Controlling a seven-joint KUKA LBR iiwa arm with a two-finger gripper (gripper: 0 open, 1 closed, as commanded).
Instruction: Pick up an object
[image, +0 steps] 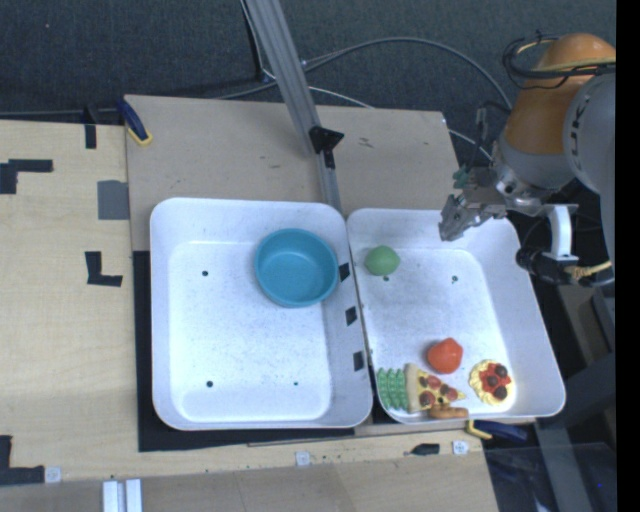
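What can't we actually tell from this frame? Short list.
- Gripper, camera view: fingers too small and dark against the right bin's rim to tell open from shut, or whether anything sits between them.
- Arm: cut off by the top and right edges, so its base is out of frame.
- Toy food at the right bin's front edge, beside the red ball: too small to name surely; one piece looks like a pizza slice.

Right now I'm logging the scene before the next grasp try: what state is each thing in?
Blue bowl: upright, in the left bin.
Green ball: loose, at the right bin's upper left.
Red tomato: loose, near the front.
Pizza slice: lying flat, front edge.
Small tart: lying flat, front right corner.
Gripper: above the right bin's upper edge, holding nothing visible.
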